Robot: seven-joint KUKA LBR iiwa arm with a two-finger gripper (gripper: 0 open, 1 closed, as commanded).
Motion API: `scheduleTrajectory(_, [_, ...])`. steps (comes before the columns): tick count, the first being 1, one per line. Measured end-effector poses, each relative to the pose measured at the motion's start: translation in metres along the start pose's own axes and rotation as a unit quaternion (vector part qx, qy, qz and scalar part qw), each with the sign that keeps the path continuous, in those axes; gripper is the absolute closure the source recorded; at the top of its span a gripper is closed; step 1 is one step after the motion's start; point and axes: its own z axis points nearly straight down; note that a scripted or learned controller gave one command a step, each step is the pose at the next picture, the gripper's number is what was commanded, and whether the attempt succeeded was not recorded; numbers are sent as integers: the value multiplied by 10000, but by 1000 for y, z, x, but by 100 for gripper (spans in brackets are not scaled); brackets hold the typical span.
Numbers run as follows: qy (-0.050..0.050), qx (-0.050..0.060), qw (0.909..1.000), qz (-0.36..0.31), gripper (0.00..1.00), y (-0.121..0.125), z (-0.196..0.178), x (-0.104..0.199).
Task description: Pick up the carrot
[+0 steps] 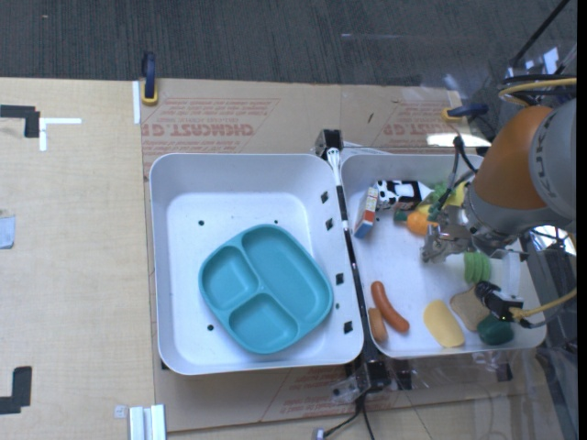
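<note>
Camera view: two white bins on bench. Left bin holds a teal tray w/ three compartments, nothing in it. Right bin holds the clutter: carrot near the back, orange w/ green top, lying just beside a black-white item and near a small box. Toward the front: two sausages, yellow piece, green item, dark green item.

Arm in from the right, over the right bin. Hand sits low, just beside the carrot on its front-right; finger spacing can't be told from here. Nothing seen gripped.

Judgement: approach step, grasp not made. Next move calls for shifting the hand back-left over the carrot, aligning across its body, clear of neighbours, then closing.
</note>
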Motion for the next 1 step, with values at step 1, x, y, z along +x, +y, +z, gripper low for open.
scheduleTrajectory(1, [0, -2, 10000, 0, 0, 0, 0, 0])
